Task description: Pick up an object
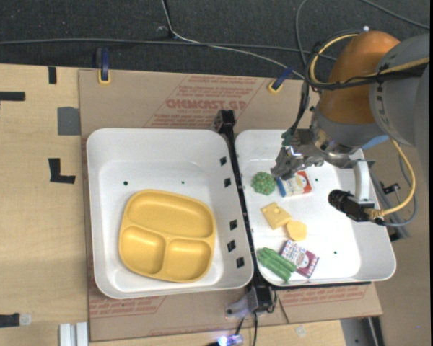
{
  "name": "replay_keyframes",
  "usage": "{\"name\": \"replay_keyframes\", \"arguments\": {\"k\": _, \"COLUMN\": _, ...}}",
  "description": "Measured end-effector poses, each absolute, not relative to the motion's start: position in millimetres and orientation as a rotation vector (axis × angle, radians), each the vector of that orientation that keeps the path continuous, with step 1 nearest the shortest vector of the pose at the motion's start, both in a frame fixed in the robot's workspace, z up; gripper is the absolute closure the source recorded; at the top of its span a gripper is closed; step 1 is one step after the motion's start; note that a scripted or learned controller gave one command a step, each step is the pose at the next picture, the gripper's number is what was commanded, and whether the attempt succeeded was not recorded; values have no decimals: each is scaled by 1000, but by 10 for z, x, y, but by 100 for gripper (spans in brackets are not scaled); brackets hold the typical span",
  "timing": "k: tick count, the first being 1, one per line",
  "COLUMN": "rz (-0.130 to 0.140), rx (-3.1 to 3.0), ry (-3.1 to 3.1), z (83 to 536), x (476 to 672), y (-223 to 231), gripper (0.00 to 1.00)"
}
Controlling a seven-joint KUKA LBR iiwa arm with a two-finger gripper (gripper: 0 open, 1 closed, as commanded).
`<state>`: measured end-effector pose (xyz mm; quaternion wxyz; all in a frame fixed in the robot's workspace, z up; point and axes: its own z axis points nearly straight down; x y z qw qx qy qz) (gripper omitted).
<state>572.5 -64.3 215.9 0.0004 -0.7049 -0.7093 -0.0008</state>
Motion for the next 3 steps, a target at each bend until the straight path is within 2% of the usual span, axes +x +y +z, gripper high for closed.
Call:
{"name": "replay_keyframes", "arguments": {"k": 1, "rz": -1, "rx": -2212, "ry": -2228, "z": 2136, "x": 5943, "y": -122, "gripper": 100}}
{"name": "replay_keyframes", "arguments": {"k": 2, "rz": 1, "rx": -2213, "ry": -2227, "z": 2122, "x": 5936, "y": 416, "gripper": 100}}
{"name": "replay_keyframes", "arguments": {"k": 3, "rz": 0, "rx": -2214, "ry": -2227, "z": 2118, "x": 6029, "y": 854, "gripper": 100}}
